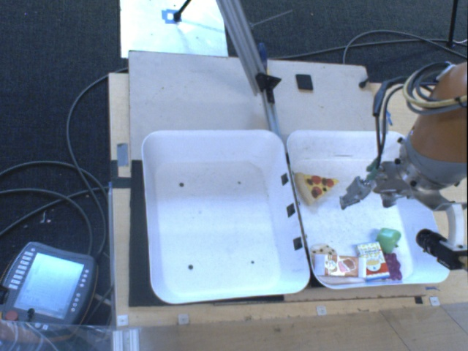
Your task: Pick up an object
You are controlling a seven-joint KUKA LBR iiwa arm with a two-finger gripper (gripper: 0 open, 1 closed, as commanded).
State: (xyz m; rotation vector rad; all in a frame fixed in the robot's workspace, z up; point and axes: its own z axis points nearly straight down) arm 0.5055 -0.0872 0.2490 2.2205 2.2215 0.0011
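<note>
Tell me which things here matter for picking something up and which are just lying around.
For the job: gripper; right bin with pizza slice, green block, cookie, small carton, purple grapes.

Lying about: left bin, handheld control pad, floor cables.

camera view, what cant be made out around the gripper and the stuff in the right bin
- Gripper: small and blurred in the camera view; whether it is open or shut cannot be told.
- Arm: cut off by the right edge.
- Small packets at the right bin's near wall: print too small to read.
- Purple item: partly hidden behind the carton.
</note>
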